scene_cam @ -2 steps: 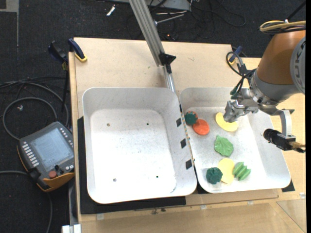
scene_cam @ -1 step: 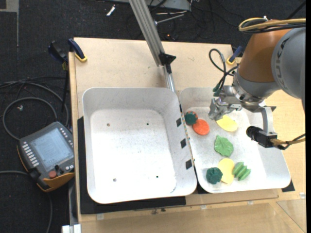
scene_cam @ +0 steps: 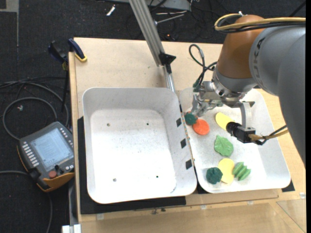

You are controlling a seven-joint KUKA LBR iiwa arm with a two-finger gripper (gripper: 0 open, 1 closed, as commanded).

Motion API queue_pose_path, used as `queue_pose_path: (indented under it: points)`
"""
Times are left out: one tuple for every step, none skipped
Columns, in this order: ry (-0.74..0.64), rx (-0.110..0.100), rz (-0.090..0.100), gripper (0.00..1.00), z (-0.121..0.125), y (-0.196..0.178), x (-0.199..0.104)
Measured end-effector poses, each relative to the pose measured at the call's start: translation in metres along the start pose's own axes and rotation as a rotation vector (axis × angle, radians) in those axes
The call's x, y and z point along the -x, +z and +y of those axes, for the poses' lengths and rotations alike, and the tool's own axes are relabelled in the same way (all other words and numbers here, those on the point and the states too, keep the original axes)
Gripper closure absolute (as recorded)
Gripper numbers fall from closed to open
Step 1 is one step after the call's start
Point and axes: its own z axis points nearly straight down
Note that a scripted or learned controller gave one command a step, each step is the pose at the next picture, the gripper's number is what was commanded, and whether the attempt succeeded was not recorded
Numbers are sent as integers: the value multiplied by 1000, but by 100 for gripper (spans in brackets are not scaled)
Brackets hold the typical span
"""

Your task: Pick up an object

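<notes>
A pale wooden bench [scene_cam: 121,64] carries two shallow white plastic bins side by side. The larger left bin [scene_cam: 92,101] sits toward the bench's front left corner; the right bin [scene_cam: 279,171] reaches the front right corner. A blue-and-yellow clamp [scene_cam: 77,50] grips the back left corner.

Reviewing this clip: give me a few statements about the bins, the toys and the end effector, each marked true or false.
1. Every toy lies in the right-hand shallow white bin. True.
2. The end effector hangs over the left-hand shallow white bin. False: it is over the right-hand bin, near its left wall.
3. The round orange toy lies beside the small dark green toy. True.
4. The flat green leaf-shaped toy rests on the bench outside the bins. False: it lies in the right-hand bin.
</notes>
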Motion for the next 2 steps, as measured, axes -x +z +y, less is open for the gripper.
queue_pose_path:
  points:
    - [0,2,0,100,14,-19,-52]
    - [0,0,0,100,27,-14,-108]
